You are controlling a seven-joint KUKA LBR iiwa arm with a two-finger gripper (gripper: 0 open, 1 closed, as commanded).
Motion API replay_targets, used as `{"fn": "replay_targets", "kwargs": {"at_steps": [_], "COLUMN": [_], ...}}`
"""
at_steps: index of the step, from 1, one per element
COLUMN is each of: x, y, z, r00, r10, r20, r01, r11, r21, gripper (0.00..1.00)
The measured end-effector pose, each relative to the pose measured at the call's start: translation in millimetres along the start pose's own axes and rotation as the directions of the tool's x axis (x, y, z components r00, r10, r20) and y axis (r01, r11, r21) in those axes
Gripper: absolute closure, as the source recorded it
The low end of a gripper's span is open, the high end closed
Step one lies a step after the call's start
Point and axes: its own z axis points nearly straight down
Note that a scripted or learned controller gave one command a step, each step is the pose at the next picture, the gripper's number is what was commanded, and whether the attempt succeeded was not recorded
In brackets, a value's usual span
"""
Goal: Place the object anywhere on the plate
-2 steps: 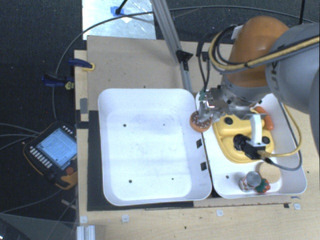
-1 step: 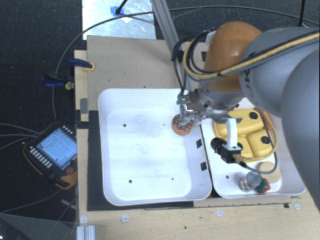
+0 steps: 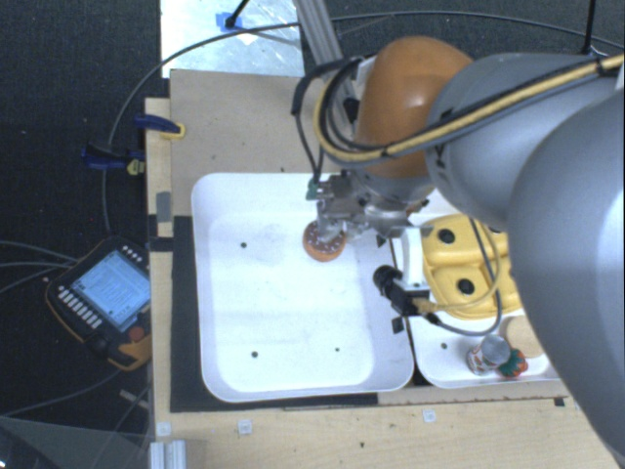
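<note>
Camera view — arm hides yellow plate pt.

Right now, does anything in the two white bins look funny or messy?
Nothing looks spilled or broken. The gripper is low over a small round orange-brown object in the left bin. A yellow plate lies in the right bin, partly hidden under the arm, with a small green and red thing beside it.
</note>
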Motion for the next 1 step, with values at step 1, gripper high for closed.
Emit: {"fn": "replay_targets", "kwargs": {"at_steps": [1], "x": [-3.0], "y": [-0.2], "z": [0.3], "r00": [1.000], "r10": [0.005], "r20": [0.002], "r01": [-0.005], "r11": [1.000], "r21": [0.001], "gripper": [0.00]}}
